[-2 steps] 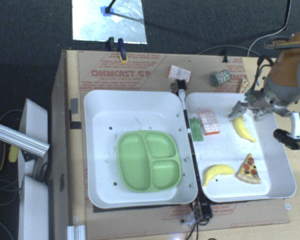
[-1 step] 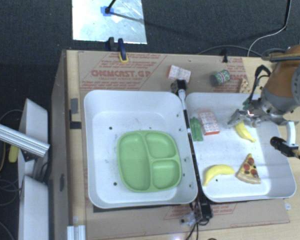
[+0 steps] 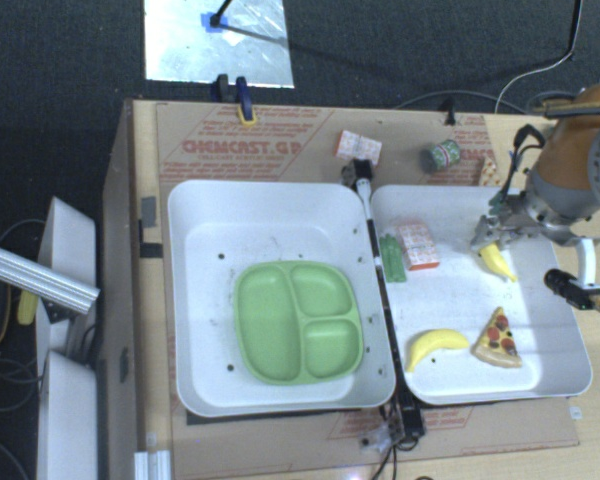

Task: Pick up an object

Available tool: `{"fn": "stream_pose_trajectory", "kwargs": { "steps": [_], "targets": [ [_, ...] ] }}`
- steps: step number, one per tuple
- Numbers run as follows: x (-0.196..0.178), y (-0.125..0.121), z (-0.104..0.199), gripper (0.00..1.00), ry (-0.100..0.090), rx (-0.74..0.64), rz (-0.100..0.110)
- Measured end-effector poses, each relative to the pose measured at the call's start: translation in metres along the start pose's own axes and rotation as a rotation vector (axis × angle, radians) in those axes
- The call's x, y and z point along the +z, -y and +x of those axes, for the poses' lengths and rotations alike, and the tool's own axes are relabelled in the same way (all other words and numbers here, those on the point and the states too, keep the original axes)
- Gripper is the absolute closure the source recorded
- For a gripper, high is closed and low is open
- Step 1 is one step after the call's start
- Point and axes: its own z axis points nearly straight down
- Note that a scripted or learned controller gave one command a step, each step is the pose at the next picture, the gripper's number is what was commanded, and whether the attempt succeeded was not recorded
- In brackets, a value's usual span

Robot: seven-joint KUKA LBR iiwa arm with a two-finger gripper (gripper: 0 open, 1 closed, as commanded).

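The right bin (image 3: pixel 458 298) holds several toy items. A small yellow banana-like piece (image 3: pixel 498 262) lies near its far right side. My gripper (image 3: pixel 488 236) hangs directly over that piece's upper end, low in the bin, either touching it or just above it. A larger yellow banana (image 3: pixel 436 346) lies at the bin's front, with a pizza slice (image 3: pixel 498 339) to its right. A pink and white box (image 3: pixel 417 246) and a green oblong item (image 3: pixel 392 258) rest by the bin's left wall.
The left bin (image 3: pixel 195 268) holds a green divided plate (image 3: pixel 298 321). Behind the bins on the bench lie a small green can (image 3: pixel 442 154) and a pink patterned card (image 3: pixel 358 147). The arm's grey and orange wrist (image 3: pixel 580 158) overhangs the right bin's far right corner.
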Motion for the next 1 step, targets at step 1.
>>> {"fn": "stream_pose_trajectory", "kwargs": {
  "steps": [1],
  "targets": [
    [-0.0200, 0.0038, 0.0580, 1.00, -0.003, -0.002, 0.002]
  ]
}}
